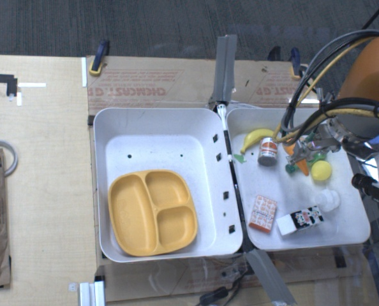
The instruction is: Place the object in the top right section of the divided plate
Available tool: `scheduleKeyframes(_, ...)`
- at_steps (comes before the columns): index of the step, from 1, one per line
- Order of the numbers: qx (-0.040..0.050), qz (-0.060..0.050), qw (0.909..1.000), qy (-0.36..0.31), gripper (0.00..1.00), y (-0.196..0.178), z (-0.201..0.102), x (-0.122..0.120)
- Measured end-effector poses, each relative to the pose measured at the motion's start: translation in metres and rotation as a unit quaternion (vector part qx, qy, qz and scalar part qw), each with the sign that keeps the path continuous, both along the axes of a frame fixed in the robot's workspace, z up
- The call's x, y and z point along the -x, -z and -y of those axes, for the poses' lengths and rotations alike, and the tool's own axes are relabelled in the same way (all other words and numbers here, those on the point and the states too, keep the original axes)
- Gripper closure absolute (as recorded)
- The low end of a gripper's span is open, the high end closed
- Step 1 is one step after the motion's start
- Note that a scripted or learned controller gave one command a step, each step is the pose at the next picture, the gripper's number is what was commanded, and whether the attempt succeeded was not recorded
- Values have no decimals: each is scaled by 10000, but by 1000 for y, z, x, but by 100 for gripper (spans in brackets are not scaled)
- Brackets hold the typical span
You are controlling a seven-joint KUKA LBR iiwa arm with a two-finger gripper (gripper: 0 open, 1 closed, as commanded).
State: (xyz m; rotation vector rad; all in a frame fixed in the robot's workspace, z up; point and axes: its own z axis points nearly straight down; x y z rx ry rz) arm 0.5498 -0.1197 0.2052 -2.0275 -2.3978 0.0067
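Camera view looked down on two shallow white bins sitting side by side on the bench. The left white bin [113, 139] held a yellow plastic plate with three sections [152, 211], and all three sections had nothing in them. The top right section [166, 187] was the small one near the middle of the bin, just above the other small one. The right white bin [349, 225] held many little things: a yellow toy banana [256, 137] near the top, a small can with a red label [267, 152] touching it, a round yellow ball like a lemon [321, 169], an orange and green toy like a carrot [298, 163], a small red and white box lying flat [263, 211], a white carton with black spots [301, 219] lying on its side, and a clear white bottle [328, 199] just beside that. The task did not say which thing to move, so I could not tell which one it was; all of them sat in the right bin, well apart from the plate. The grey arm's gripper [307, 148] hung low over the carrot toy and the yellow ball, with wires all around it. I could not tell how its claw stood or whether it had hold of anything. The ball looked light but round and smooth, so it might roll or slip, and a grab across its middle seemed best. The carrot looked light and hard, and easiest to pinch across its thin body.
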Motion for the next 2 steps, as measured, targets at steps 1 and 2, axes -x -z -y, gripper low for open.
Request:
scheduleKeyframes(1, 4, -14, 9493, 3143, 100, 82, 9, 63)
scheduleKeyframes(2, 10, -6, 9619, 2734, 100, 4, -2, 58)
